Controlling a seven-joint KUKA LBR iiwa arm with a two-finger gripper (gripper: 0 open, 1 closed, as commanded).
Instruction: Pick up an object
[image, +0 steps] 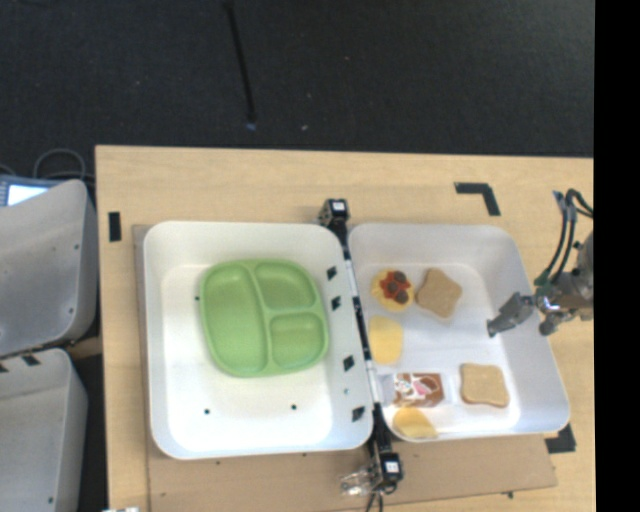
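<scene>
Grey gripper (518, 312) at right bin's (520, 262) right edge, approach step.
Jaws' state: cannot tell; next, descend onto tan toast slice (484, 385).

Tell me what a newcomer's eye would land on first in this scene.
First the green divided plate, lying alone in the left bin. Next the cluster of small food items in the right bin: two toast slices and a yellow piece. The gripper hangs at that bin's right rim.
</scene>
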